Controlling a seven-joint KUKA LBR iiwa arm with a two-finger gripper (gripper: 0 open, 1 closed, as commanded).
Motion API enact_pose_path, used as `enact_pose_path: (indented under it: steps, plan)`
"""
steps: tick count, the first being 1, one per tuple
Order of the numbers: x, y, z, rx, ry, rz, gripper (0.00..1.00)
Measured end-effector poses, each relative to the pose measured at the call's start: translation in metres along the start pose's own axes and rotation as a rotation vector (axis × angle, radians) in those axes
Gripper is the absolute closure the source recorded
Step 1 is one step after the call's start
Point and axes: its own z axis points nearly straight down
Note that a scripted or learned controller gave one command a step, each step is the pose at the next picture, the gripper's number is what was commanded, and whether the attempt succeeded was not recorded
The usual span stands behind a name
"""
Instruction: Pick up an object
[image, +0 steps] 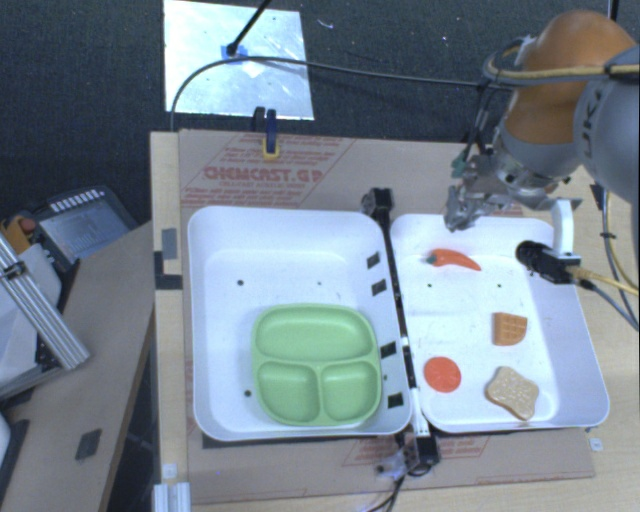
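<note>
Four small items lie in the right bin (575, 340): an orange carrot-like piece (456, 260) near the far wall, an orange waffle-like square (509, 328) to the right of centre, a red disc (442, 374) at the near left, and a tan slice like bread (512, 392) at the near right, all well apart from one another. The left bin (215, 260) holds a green divided plate (314, 363) toward its near side. The gripper (462, 222) hangs at the far edge of the right bin, just beyond the carrot-like piece and above it; its tip is too dark and small to judge, so I cannot tell how it is set, and nothing shows between it. The carrot-like piece seems the likely target. It is thin and lies slantwise, so a descent slightly too far could strike the bin's far wall, and an off-centre close could flick the piece aside or skid over it.
</note>
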Motion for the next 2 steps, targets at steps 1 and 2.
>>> enact_pose_path:
  steps: [1, 2]
  plan:
    - [0.053, 0.006, 0.016, 0.001, 0.0, 0.0, 1.0]
    - [0.109, 0.003, 0.01, 0.001, 0.001, 0.0, 1.0]
